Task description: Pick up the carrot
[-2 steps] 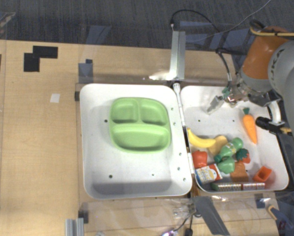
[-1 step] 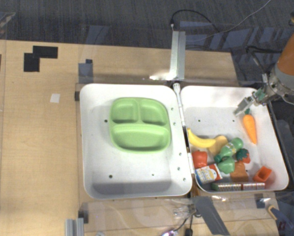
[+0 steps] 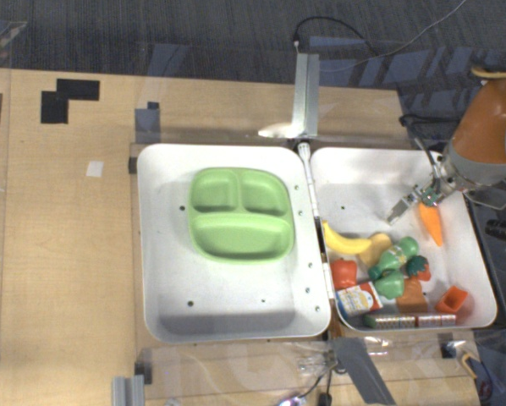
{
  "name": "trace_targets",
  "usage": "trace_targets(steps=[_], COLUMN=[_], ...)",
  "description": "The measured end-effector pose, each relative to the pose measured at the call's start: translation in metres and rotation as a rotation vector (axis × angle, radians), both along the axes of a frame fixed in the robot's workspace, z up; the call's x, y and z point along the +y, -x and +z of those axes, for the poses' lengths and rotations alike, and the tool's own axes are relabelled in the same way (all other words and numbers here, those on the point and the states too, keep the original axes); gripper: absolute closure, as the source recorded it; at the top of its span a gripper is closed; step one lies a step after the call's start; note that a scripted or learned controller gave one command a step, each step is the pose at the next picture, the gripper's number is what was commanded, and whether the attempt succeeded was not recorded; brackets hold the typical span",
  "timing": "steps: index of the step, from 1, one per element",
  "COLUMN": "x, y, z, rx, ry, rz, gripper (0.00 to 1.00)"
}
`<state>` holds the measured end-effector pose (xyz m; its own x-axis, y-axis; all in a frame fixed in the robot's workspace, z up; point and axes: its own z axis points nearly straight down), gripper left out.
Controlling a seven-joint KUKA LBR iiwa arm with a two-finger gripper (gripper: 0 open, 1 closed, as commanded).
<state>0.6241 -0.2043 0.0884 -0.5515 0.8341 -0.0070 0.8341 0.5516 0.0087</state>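
Camera view, looking down at a slant on the bench [image 3: 58,252]. Left bin [image 3: 164,227] holds a green divided plate [image 3: 240,212], three compartments, sitting about centre. Right bin [image 3: 363,176] has its clutter packed into the near half: a yellow banana [image 3: 350,243] lying by the divider wall, a red block [image 3: 343,272] just below it, a small carton [image 3: 360,298] with a red and white label under that. Green leafy toy veg [image 3: 397,260] sits in the middle of the pile, touching the banana's end. A dark ridged bar [image 3: 409,320] lies along the near wall, and a small orange cup [image 3: 453,299] sits at the near right corner. The far half of the right bin is bare white floor.

Carrot [image 3: 431,223]: short, bright orange, tapered, lying on the bin floor near the right wall, thick end away from the camera, tip pointing toward the near wall. It lies just beyond the green veg pile, apart from it, nothing on top of it.

Arm [image 3: 490,134] comes in from the right, orange band showing. Gripper [image 3: 422,198] sits low over the bin right at the carrot's thick end. How far apart its jaws stand I cannot tell, and no grasp on the carrot can be made out.
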Motion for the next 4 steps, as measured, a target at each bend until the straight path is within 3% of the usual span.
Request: trace_targets(steps=[1,2,3,4], x=[0.007,0.004,0.012,0.019], y=[-0.046,0.029,0.069,0.044], z=[-0.003,0.0,0.001,0.03], rx=[0.025,0.002,-0.005,0.005], ry=[-0.013,-0.002,-0.002,-0.001], rz=[-0.197,-0.219,-0.293,-0.159], gripper=[0.0,0.0,0.0,0.0])
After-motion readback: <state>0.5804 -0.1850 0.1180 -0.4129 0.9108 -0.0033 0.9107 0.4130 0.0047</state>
